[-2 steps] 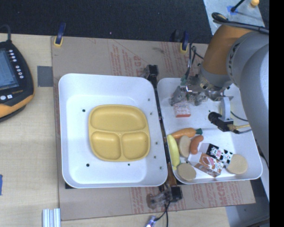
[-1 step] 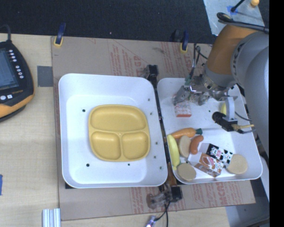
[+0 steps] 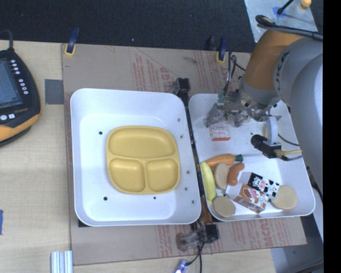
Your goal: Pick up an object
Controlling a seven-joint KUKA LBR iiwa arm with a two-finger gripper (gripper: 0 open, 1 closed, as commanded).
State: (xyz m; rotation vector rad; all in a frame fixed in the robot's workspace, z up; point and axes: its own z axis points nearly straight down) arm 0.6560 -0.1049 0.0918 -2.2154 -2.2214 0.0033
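My gripper [image 3: 219, 117] hangs over the back of the right bin [image 3: 199, 114], just above a small white packet with red print [image 3: 219, 132]. Nothing shows between its fingers. In the front half of that bin lie a carrot [image 3: 220, 160], a banana [image 3: 208, 178], a sausage [image 3: 233, 174], a pale bread slice [image 3: 221, 176], a round biscuit [image 3: 224, 207], a cow-patterned carton [image 3: 263, 185], a brown packet [image 3: 250, 197] and a tan bun [image 3: 285, 197].
The left bin [image 3: 85, 152] holds a yellow divided plate [image 3: 142, 158]. A black and orange teach pendant [image 3: 10, 95] lies on the bench at far left. Blue clamps [image 3: 71, 41] hold the cardboard at the back.
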